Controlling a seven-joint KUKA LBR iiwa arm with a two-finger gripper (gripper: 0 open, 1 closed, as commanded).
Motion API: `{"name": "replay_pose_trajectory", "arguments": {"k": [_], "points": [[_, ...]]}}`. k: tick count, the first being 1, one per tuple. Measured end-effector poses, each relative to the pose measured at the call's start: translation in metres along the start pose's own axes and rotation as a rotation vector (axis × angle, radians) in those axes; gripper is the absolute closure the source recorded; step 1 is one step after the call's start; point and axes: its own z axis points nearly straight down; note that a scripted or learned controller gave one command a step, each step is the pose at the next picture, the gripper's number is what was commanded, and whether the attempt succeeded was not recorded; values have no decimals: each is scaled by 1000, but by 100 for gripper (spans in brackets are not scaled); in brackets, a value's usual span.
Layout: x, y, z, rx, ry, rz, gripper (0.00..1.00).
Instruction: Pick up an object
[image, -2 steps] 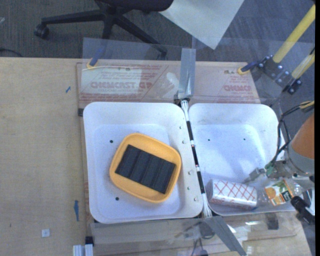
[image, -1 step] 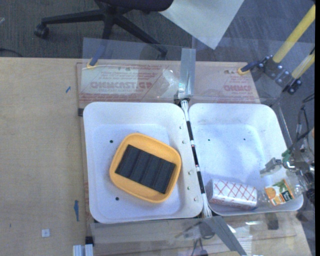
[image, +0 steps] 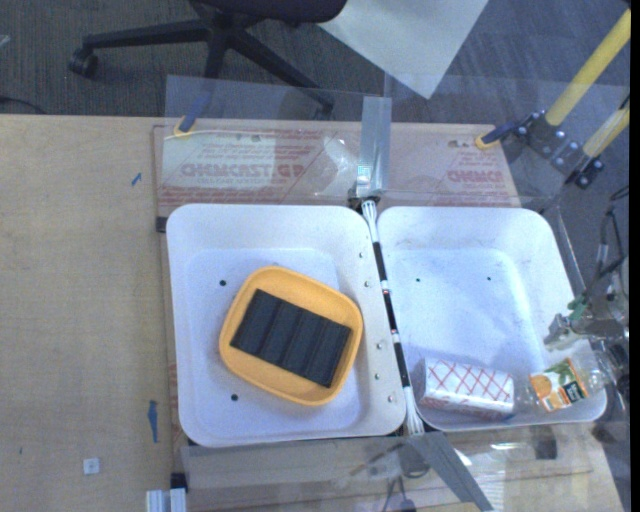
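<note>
1. Camera view shows our hand (image: 590, 322) at the right rim of the right bin (image: 470, 225), low over the bin's near right corner; it is partly cut off by the frame and blurred against the cabling, so we cannot tell its state, and we see nothing held in it.
2. Just below the hand, in the near right corner of that bin, lies a small orange and green carton (image: 558, 388), tilted against the wall. We judge it light and thin-walled, so it may crush or slip if pinched hard; the corner walls leave little room to get around it.
3. Next along the near edge of the right bin lies a white box with red check pattern (image: 468, 386), flat on its broad face and close beside the carton. We judge it light, fairly stiff cardboard, and the likelier pick: we would take it across its short width, near the middle, clear of the bin wall.
4. Across the divider, in the left bin (image: 200, 240), sits a yellow tray with dark ridged insert (image: 291, 333), near the middle and turned at an angle. It looks rigid but wide; only its rim offers a hold.
5. Both bins rest on the table (image: 70, 300).
</note>
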Motion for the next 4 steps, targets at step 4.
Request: {"name": "replay_pose_trajectory", "arguments": {"k": [4], "points": [[63,0,-34,4,4,-62,0]]}}
